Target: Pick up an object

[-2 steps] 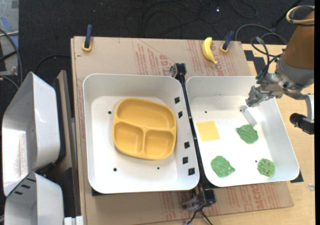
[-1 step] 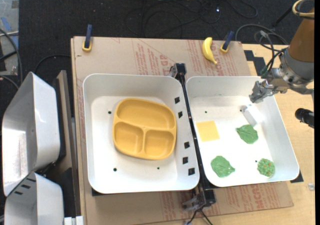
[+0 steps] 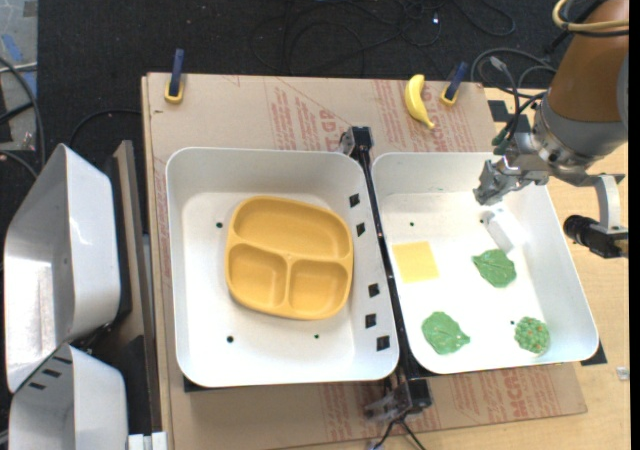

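A brown board (image 3: 300,98) fills the middle of the frame and carries everything else, probably as a flat base that keeps the two bins level and side by side. The left bin (image 3: 190,268) sits at centre-left and holds a yellow divided tray (image 3: 290,256), lying flat and nearly square to the bin walls. The right bin (image 3: 565,283) sits at centre-right, its near wall touching the left bin's along a black strip, and its contents are spread well apart, which would leave each one room for a grasp. The arm (image 3: 590,78) enters from the upper right and bends down so its gripper (image 3: 497,200) hangs over the upper part of the right bin; whether the fingers are open or shut cannot be told from this slant, and nothing is seen between them. The likely targets lie below and left of it: a yellow square slice (image 3: 415,262) near the bin's left wall, a green leafy piece (image 3: 494,267) closest to the gripper, another green piece (image 3: 444,332) lower down, and a speckled green lump (image 3: 532,335) at lower right. A small banana (image 3: 419,100) rests outside the bins at the board's upper edge, beside a blue clamp (image 3: 454,82).
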Motion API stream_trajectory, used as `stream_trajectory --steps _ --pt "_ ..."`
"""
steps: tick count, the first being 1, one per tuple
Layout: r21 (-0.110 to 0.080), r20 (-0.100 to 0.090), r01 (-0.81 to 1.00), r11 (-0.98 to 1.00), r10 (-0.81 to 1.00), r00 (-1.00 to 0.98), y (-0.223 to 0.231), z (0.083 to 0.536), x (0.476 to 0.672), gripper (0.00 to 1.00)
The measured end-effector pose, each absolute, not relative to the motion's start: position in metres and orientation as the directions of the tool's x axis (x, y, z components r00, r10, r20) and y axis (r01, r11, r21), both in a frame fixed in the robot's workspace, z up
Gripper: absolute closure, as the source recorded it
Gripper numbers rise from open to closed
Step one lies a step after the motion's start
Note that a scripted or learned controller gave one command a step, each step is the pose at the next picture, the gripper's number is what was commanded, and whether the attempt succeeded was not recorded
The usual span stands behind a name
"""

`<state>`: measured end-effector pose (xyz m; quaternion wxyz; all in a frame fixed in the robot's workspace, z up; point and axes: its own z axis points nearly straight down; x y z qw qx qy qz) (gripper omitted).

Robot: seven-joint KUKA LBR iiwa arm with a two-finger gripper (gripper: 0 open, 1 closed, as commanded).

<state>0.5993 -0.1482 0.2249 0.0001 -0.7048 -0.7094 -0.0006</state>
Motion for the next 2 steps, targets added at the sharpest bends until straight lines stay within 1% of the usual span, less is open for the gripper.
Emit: stream_trajectory --steps 1,2 --pt "0.001 0.001 1.000 0.008 1.000 -0.008 -0.093 0.236 0.601 1.00" --pt "-0.001 0.001 1.000 0.006 1.000 -0.006 -0.034 0.238 0.591 1.00"
